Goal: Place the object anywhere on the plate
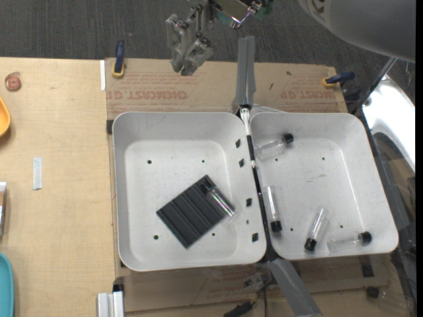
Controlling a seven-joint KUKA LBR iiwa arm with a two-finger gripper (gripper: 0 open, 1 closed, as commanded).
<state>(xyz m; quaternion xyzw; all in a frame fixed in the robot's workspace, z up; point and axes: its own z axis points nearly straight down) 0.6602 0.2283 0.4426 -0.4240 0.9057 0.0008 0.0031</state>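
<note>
Lying in the left bin [132, 177], a dark ribbed plate [190, 211] carries one clear tube [218, 198] at its right edge. Four more tubes [316, 228] rest in the right bin [370, 170]. Farther back, the gripper [187, 63] hangs above the table; whether its fingers are released or clenched, I cannot tell.

The bench [53, 144] is a pale wood-coloured board; a sheet of brown printed cardboard [218, 88] covers its middle and twelve-o'clock part; two clamps, one blue-handled [119, 57] at eleven o'clock and one [337, 79] at one o'clock, sit at the cardboard's far edge; two shallow white bins rest on the cardboard, touching along a central seam, the left bin [122, 197] at nine o'clock of the right bin [370, 177]; a small pale strip [37, 174] lies on the bare board at nine o'clock, well apart from the bins.
</note>
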